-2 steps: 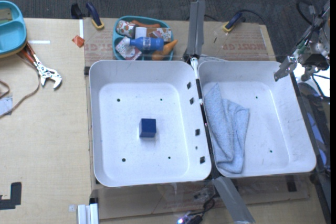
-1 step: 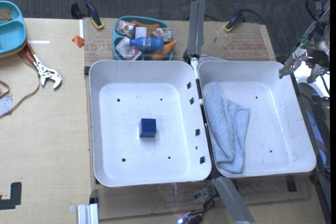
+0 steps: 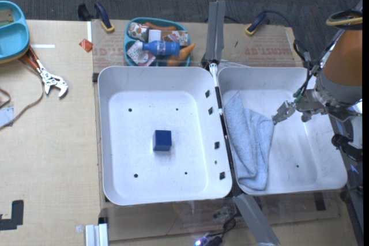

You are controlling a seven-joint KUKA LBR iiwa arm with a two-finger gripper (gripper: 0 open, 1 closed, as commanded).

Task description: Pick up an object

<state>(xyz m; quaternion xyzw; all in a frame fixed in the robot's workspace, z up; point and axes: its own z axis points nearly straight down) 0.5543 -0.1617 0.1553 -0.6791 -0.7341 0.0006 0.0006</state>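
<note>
Bench point(image 3: 46, 170) wood runs under everything, pale and flat. Two white bins sit on it side by side. The left bin point(image 3: 115, 181) holds a small blue block point(image 3: 162, 140) near its middle, well apart from the walls. The right bin point(image 3: 323, 181) holds a light blue towel point(image 3: 249, 144) bunched along its left side, against the wall between the bins. The grey arm point(image 3: 346, 66) with its orange band reaches in from the right, above the right bin. Its end effector point(image 3: 282, 113) sits just beside the towel's right edge. I cannot tell if it is open or closed. Behind the left bin a small teal bowl point(image 3: 131, 29) is full of little things. A silver wrench point(image 3: 53, 82) lies far left.
</note>
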